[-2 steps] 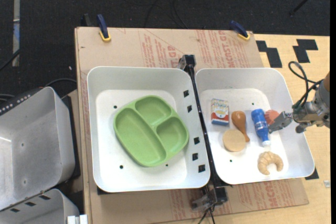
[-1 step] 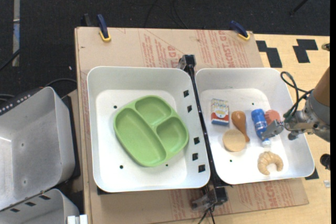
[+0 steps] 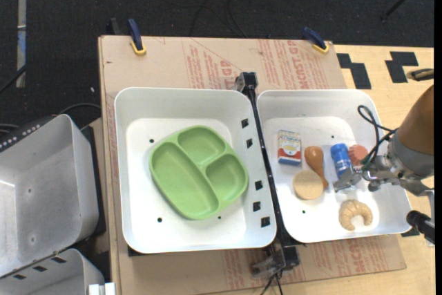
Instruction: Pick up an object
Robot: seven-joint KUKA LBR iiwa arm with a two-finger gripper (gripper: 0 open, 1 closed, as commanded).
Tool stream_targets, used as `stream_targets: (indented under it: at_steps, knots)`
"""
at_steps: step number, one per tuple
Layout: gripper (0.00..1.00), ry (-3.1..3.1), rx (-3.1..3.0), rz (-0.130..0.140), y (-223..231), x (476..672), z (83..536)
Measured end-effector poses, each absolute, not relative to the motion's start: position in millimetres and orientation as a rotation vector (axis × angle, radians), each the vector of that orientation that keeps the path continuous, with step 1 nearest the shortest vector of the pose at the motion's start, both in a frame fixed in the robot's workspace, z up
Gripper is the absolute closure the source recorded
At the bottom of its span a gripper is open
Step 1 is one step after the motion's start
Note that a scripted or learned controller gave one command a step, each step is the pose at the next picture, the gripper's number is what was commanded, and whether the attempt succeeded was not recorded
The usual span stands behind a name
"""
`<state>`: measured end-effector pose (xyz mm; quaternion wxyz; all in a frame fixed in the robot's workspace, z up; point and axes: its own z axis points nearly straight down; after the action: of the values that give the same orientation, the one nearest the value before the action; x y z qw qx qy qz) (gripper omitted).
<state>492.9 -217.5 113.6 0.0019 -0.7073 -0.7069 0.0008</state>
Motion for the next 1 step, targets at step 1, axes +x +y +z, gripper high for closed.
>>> stream_targets:
  at_steps: [1]
  knots:
    - [0.0,-2.218,-2.22,0.002,-216.7,492.7,90.0]
